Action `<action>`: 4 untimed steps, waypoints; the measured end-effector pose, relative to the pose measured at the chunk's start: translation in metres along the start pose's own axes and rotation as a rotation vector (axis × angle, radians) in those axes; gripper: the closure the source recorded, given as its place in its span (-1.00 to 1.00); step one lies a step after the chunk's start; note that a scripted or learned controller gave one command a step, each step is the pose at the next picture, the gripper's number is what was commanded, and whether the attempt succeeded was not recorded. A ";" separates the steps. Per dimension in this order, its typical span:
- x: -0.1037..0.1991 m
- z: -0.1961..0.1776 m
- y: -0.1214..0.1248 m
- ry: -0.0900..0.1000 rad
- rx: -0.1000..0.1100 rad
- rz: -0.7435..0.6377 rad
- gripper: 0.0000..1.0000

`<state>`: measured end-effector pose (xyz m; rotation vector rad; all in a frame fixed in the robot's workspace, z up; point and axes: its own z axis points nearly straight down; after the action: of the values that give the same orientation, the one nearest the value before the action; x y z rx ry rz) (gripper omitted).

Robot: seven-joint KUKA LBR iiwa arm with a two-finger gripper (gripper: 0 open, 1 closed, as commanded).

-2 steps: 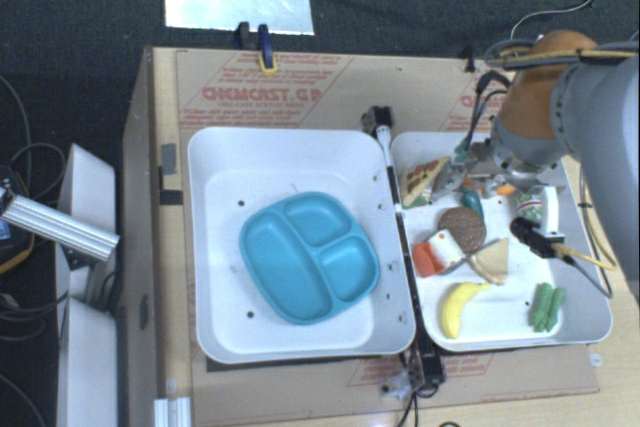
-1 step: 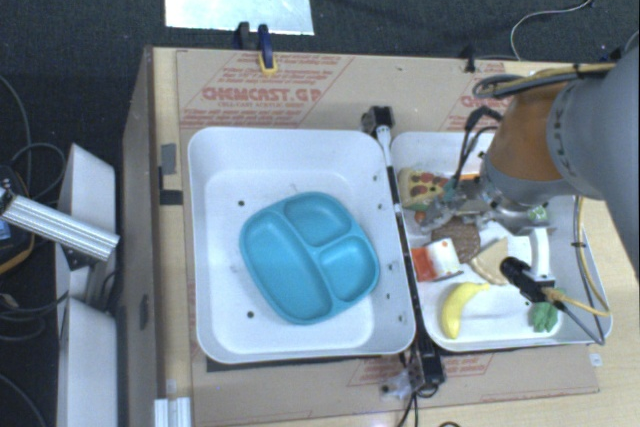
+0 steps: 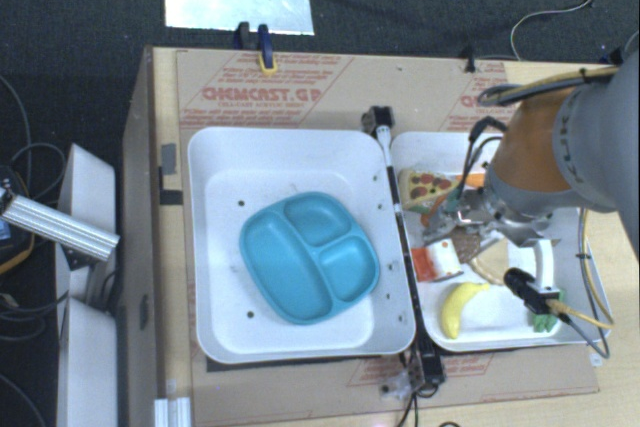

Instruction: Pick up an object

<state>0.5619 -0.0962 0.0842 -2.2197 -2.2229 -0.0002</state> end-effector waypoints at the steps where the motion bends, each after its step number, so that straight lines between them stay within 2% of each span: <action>1: 0.004 0.000 0.036 0.000 -0.002 -0.002 -1.00; 2: 0.004 -0.011 0.036 0.000 -0.002 -0.004 1.00; 3: 0.047 -0.101 -0.008 0.000 -0.004 -0.003 1.00; 4: 0.046 -0.100 -0.008 0.000 -0.003 -0.002 -1.00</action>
<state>0.5535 -0.0499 0.1847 -2.2187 -2.2266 -0.0030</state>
